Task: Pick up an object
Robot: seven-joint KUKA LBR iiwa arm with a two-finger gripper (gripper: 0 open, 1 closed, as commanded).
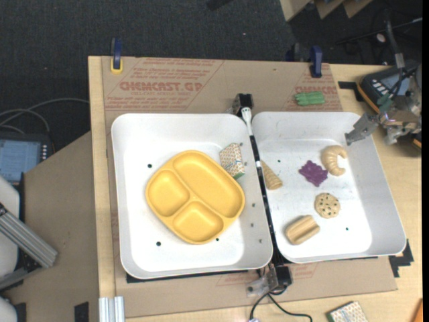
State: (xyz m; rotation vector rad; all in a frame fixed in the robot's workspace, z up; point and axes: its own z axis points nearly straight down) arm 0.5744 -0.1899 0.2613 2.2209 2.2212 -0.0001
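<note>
The right bin [375,200] holds a tan croissant [334,159], a purple bunch of grapes [313,172], a round cookie [327,205], a bread roll [301,229] and a small cone [270,175] near its left wall. My gripper [357,132] reaches in from the right, over the bin's upper right corner. It is above and to the right of the croissant, and apart from it. Nothing is seen held in it. A patterned cupcake-like piece [232,158] lies in the left bin [127,200], at the upper right rim of a yellow divided plate [194,196].
A green item [310,99] lies on the brown board behind the right bin. Blue clamps [117,54] [315,62] hold the board's back edge. A black fitting [244,103] sits between the bins at the back. Cables and equipment [392,92] crowd the far right.
</note>
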